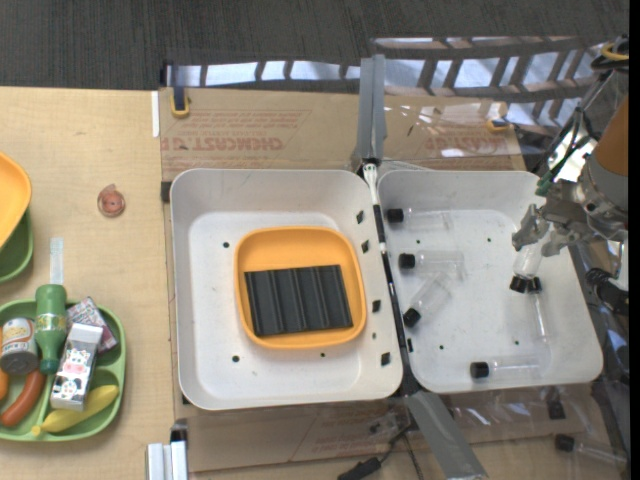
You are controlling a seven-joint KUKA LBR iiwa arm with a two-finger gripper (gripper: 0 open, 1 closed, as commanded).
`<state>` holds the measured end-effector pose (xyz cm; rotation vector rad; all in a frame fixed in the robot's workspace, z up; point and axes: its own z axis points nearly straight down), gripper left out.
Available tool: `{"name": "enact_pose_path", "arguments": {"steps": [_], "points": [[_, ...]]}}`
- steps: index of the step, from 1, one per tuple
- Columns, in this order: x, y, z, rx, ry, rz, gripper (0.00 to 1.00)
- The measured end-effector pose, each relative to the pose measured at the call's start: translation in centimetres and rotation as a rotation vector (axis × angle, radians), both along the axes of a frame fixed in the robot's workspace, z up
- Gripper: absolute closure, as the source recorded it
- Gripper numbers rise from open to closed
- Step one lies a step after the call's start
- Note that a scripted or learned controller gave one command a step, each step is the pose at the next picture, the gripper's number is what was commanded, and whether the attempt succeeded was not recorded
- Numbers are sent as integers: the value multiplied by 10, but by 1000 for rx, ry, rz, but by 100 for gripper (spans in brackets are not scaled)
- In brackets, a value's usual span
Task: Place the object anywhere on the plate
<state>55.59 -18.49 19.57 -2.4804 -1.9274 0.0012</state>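
A clear tube with a black cap (526,270) hung upright, cap down, between the fingers of the gripper (535,243), which were closed on its upper end, above the right bin (560,373) and well right of the orange plate (298,245). That plate, bearing a dark ribbed insert (298,301), lay in the left bin (200,368). Four other capped tubes (432,263) lay in the right bin, between the plate and the held tube.

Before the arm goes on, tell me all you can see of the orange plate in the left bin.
The orange plate is a rounded-square dish, plastic by its look, with a raised rim. It lies flat and upright near the middle of the left shallow white bin, resting on the bin's floor. A dark grey ribbed rectangular slab covers most of the plate's well, toward the near side. Nothing else touches it.
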Motion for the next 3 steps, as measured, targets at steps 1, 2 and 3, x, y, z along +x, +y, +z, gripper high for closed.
{"name": "enact_pose_path", "arguments": {"steps": [1, 2, 3], "points": [[59, -25, 49, -1, 1, 82, 100], [103, -21, 27, -2, 0, 390, 100], [103, -38, 70, -3, -2, 617, 100]]}}
